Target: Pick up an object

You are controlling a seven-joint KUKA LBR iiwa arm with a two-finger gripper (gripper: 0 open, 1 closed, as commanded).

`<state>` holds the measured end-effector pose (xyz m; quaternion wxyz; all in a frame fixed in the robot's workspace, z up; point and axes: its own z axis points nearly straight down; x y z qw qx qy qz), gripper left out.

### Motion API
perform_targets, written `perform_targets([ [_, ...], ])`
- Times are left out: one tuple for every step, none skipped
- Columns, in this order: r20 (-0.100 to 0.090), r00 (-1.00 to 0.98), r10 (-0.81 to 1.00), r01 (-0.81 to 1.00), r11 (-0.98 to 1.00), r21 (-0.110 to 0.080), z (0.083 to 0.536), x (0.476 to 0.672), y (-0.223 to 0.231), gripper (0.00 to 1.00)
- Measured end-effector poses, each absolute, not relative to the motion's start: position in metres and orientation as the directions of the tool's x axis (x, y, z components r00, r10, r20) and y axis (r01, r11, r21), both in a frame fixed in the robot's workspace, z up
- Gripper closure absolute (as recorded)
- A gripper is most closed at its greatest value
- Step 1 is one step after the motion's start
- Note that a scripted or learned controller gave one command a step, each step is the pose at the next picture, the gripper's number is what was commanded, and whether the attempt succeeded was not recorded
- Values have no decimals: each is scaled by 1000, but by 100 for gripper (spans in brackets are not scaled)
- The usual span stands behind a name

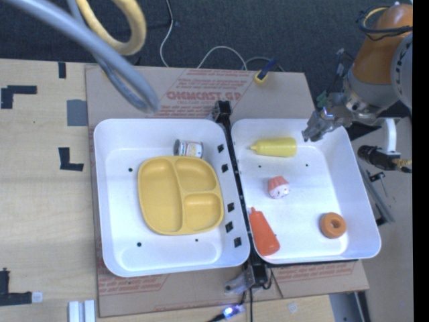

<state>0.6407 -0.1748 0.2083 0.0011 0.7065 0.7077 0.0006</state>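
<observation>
1. the end effector [314, 131] hangs over the far right corner of the right bin [358, 193], near its rim. from this view i cannot tell how far it is open, and nothing is seen in its hold.
2. the nearest thing to it is the yellow mustard bottle [275, 147]. it lies just to the left of the end effector in the camera view, and a little nearer to the front of the bench. its long axis runs almost left to right across the bin, with the narrow nozzle toward the divider between the bins and the broad bottom toward the end effector.
3. i judge this bottle is the easiest one to pick: a short move to the left and down, with the grip set across the long axis.
4. the other things in the right bin lie further away: a small pink and white toy [278, 187] near the middle, an orange carrot-like piece [263, 232] at the front left, and a brown donut [332, 225] at the front right.
5. in the left bin [110, 200] there is a yellow divided plate [179, 195] and a small can [188, 149] just behind it. the label of the can is too small to read.
6. the brown cardboard [201, 96] under the bins carries red printed letters; i cannot read the words with confidence.
</observation>
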Motion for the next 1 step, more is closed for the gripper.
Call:
perform_targets([
  [1,-6,1000,1000,6,-1,218,631,-123,100],
])
